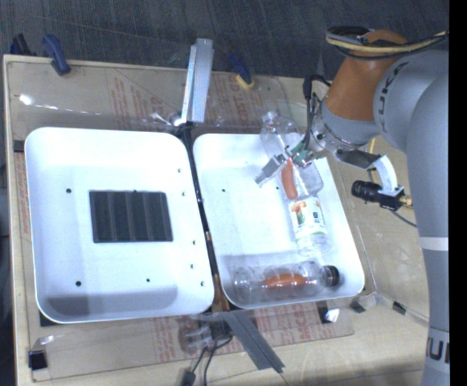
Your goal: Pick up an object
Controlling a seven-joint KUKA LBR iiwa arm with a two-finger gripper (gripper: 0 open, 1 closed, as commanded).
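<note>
Two clear plastic bottles lie in the right bin point(217, 215). One bottle point(307, 215), with a white and orange label, lies along the bin's right side, its top toward the far wall. The other bottle point(285, 280) lies crosswise at the near wall and has orange inside and a dark cap at its right end. My gripper point(281, 167) is low in the far right part of this bin, right at the upper end of the labelled bottle. Crumpled clear plastic point(275, 131) sits just behind it. The wrist hides the contact area.
The left bin point(48, 167) holds a dark ribbed rectangle point(130, 215) on its floor. A metal bar point(197, 79) stands up at the far end of the seam between the bins. Blue clamps point(56, 55) grip the bench's far edge. A black cable fitting point(374, 191) sticks out right of the bin.
</note>
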